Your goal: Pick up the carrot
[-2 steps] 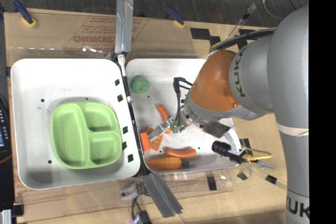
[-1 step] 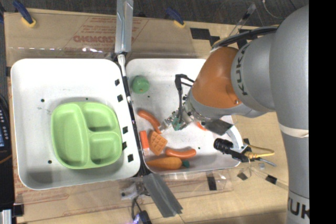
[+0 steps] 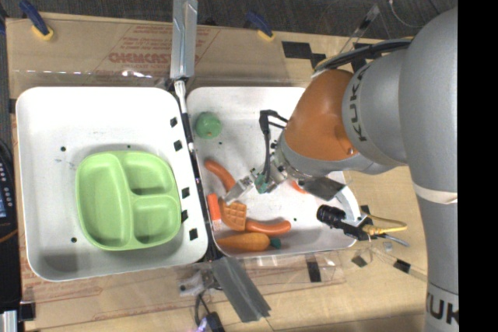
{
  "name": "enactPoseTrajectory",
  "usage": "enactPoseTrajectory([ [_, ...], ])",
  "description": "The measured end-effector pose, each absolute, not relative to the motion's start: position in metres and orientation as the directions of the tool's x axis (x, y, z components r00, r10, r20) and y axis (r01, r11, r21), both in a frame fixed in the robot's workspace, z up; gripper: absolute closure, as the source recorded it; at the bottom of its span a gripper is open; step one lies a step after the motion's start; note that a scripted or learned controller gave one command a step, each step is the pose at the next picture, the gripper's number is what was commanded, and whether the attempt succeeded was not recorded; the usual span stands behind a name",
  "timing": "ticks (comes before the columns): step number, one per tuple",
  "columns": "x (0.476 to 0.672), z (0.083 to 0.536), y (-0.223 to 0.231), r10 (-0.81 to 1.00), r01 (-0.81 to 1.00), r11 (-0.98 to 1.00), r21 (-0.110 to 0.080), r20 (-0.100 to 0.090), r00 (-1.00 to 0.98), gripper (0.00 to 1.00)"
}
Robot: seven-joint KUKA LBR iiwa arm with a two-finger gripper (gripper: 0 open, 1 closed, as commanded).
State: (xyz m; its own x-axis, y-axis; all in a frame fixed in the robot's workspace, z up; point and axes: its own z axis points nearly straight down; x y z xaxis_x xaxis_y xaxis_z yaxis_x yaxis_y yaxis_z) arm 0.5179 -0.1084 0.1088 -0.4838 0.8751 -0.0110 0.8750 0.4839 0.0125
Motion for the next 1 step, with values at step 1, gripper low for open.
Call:
enactPoseTrajectory([
  [1, 0.4826, 0.1015, -0.1039, 0.855, 0.855, 0.519, 0.014, -0.014, -0.518, 0.0],
])
